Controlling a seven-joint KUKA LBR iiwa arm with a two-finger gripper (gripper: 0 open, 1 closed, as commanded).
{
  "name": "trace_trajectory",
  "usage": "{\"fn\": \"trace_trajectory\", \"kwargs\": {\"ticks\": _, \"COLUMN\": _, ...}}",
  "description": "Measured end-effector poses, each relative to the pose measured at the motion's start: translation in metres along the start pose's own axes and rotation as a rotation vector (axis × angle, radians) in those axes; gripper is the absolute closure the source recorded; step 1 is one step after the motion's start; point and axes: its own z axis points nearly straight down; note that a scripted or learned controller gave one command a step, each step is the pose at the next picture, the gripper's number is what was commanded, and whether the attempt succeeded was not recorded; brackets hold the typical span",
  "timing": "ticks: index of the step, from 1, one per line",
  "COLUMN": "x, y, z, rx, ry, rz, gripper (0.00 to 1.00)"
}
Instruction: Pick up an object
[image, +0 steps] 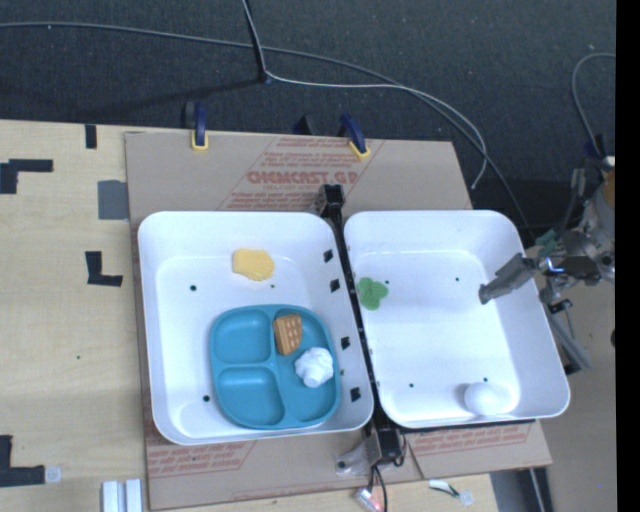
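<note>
Hovering at the right rim of the right bin (400, 225), the gripper (497, 288) was seen with nothing gripped; whether it was parted could not be told. 2 candidates were judged reachable: the white ball (486, 397) lay below it near the front wall, and the green object (372, 292) lay well apart to the left.

Two white bins (160, 330), smooth plastic with a faint sheen, rest on matt brown cardboard sheet (290, 175) printed in red. Blue divided tray (245, 385): smooth, slightly glossy plastic. Tabletop (60, 350): pale wood-look surface, matt, marked with dark tape. Tool (497, 290): dull grey, metallic in look. Green object (373, 293): matt, rough-edged.
</note>
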Motion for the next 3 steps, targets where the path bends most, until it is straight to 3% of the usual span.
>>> {"fn": "trace_trajectory", "kwargs": {"ticks": 1, "x": 0.017, "y": 0.077, "z": -0.022, "rx": 0.004, "ry": 0.000, "rz": 0.001, "gripper": 0.00}}
{"fn": "trace_trajectory", "kwargs": {"ticks": 2, "x": 0.071, "y": 0.009, "z": -0.052, "rx": 0.002, "ry": 0.001, "rz": 0.002, "gripper": 0.00}}
{"fn": "trace_trajectory", "kwargs": {"ticks": 3, "x": 0.109, "y": 0.037, "z": -0.063, "rx": 0.005, "ry": 0.000, "rz": 0.002, "gripper": 0.00}}
